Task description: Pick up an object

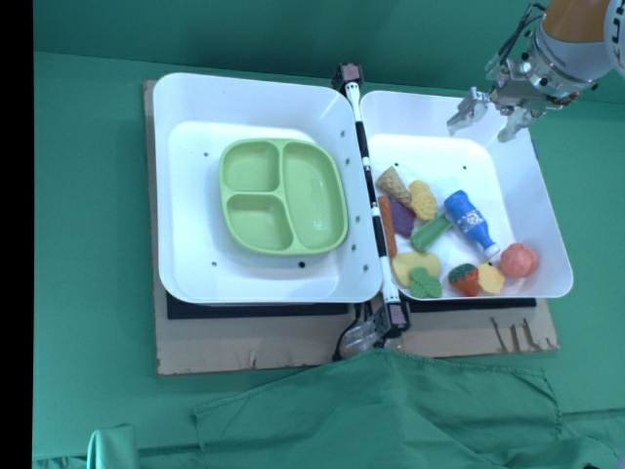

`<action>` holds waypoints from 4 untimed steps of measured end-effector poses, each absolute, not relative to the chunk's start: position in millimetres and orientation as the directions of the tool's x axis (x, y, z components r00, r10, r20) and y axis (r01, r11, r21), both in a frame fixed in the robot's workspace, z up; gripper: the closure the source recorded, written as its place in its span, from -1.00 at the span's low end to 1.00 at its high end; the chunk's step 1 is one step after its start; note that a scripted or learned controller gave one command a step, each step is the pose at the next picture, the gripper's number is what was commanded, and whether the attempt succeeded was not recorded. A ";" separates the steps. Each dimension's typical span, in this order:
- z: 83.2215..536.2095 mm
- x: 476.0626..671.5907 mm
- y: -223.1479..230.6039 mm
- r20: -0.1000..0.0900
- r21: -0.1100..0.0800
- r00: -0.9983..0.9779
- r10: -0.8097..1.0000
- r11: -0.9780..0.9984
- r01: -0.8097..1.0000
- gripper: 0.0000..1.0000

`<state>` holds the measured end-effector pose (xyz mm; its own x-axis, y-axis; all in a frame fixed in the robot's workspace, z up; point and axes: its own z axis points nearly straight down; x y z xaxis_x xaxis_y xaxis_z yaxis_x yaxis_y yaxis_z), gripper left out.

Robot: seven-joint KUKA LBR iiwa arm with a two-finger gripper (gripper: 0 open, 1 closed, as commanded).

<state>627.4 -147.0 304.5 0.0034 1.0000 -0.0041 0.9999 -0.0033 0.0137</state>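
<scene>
Reaching in from the right, a robot arm prepares to pick an object from a pair of white bins: the left bin (186, 115) carries a green divided plate (283, 195), while the right bin (542, 233) holds a huddle of toy food, among them an orange carrot (388, 227), a yellow corn cob (423, 200), a blue bottle (470, 222) and a red tomato (519, 260). The bottle, lying on its side a little apart from the pile, looks the cleanest target; a straight descent with the fingers straddling its narrow width should serve best. The gripper (490, 117) hangs above the right bin's far rim, fingers spread apart, holding and touching nothing.
</scene>
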 end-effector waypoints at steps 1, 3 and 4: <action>272.0 685.2 -125.7 -0.003 0.006 0.000 1.000 0.000 1.000 -1.00; 203.7 590.6 -132.9 -0.001 -0.005 0.007 1.000 -0.007 1.000 -1.00; 185.3 554.3 -189.6 -0.002 0.016 0.008 1.000 -0.008 1.000 -1.00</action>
<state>554.3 -189.6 185.3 0.0079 1.0000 -0.0020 0.9998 -0.0078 0.0159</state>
